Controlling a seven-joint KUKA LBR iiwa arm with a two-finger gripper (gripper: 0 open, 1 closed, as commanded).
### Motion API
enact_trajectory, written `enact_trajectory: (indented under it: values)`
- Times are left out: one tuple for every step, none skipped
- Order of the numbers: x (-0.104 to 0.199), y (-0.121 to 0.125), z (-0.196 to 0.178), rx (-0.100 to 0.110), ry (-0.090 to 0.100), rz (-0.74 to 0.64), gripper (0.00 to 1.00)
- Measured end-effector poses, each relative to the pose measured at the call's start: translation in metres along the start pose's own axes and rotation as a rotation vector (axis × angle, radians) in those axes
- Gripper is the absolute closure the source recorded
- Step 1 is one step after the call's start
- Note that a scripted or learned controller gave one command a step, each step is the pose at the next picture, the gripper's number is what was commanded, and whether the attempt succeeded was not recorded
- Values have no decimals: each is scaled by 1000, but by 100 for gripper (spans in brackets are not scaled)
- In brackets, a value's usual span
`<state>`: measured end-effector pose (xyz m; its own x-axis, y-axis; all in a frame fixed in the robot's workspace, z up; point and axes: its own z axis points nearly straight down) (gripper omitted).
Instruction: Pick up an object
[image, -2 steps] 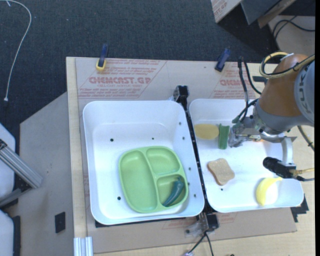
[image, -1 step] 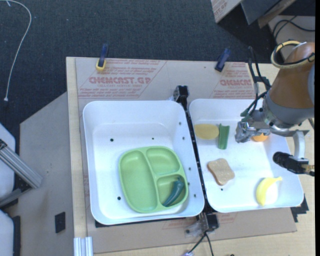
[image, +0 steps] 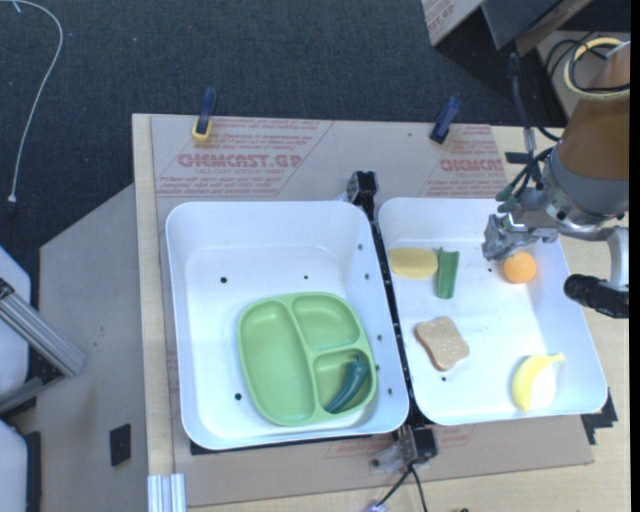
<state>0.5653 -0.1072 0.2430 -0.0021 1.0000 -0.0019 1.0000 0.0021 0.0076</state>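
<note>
My gripper hangs over the back of the right bin, just left of a small orange ball. Nothing shows between its fingers. Further left in that bin lie a yellow oval piece and a green stick side by side. A slice of toast rests near the bin's middle, and a yellow banana piece lies at the front right. In the left bin a green divided plate holds a dark green pepper in its front right compartment.
Both bins sit on a cardboard sheet held by a yellow clamp and a blue clamp at the back. Black clips join the bins at the back and front. The arm's grey and orange body looms at right.
</note>
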Motion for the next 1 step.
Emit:
enact_trajectory:
  values:
    - [44,24,-4,3,2,-4,100]
